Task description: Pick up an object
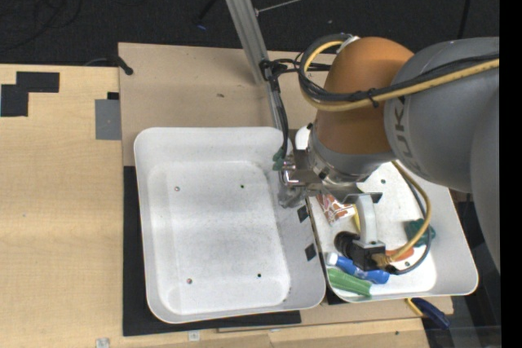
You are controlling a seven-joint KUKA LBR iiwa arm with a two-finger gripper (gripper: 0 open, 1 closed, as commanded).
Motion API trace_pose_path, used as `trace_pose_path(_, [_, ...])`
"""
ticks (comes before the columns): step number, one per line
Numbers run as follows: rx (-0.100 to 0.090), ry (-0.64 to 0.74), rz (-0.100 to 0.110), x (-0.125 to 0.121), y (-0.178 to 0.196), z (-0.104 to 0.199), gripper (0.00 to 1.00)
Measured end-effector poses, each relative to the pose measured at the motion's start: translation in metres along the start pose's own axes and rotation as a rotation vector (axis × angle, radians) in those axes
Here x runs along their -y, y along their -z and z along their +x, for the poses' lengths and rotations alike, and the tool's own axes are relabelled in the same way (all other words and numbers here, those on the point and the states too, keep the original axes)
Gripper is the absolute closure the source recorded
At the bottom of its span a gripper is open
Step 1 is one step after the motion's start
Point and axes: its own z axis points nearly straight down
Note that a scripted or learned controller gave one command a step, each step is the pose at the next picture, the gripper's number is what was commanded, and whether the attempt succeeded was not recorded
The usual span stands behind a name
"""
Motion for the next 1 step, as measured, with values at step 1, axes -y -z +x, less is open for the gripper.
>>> trace_pose_path(1, [0.002,-0.007,-0.001,-0.0007,-0.0005,-0.0029,0.0])
